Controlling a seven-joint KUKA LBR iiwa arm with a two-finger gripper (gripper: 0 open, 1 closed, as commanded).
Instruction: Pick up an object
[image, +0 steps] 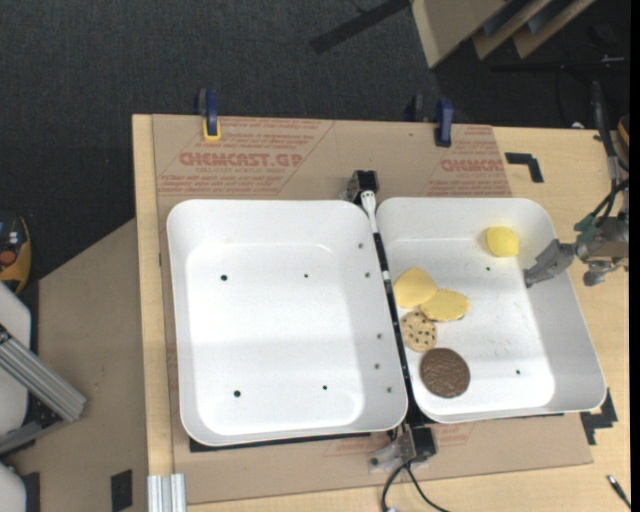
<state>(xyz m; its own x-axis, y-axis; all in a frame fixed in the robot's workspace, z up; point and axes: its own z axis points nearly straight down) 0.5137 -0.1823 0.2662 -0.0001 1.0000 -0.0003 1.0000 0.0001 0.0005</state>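
- The tool (545, 265) sits at the right bin's (570, 330) far rim; I cannot tell its grip state, and nothing shows in it.
- Just beside it lies a round yellow piece (502, 240), apart from it.
- Farther off: two yellow pieces (428, 296), a speckled cookie (418, 328) and a brown cookie (444, 372).
- The arm is cut off at the edge.

I see my gripper (541, 266) low at the right side, its grey fingers (547, 262) pointing left, holding nothing.
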